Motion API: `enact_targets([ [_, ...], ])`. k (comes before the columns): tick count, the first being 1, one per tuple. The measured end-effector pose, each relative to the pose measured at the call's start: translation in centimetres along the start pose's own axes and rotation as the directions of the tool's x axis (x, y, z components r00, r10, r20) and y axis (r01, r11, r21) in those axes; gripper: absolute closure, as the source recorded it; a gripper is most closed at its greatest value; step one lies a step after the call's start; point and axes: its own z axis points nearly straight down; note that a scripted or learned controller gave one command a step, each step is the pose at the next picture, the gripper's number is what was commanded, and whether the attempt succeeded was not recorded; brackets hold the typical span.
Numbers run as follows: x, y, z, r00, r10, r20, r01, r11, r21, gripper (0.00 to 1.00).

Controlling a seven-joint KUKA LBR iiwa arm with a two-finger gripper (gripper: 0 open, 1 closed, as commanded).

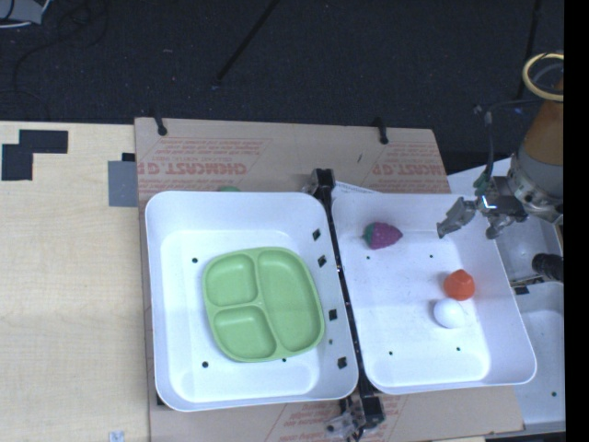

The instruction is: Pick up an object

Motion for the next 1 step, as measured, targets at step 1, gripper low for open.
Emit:
enact_targets([
  [1, 0.97, 0.36, 5.63, 1.0, 0.0, -0.002, 0.0, 1.0, 0.002, 0.0],
])
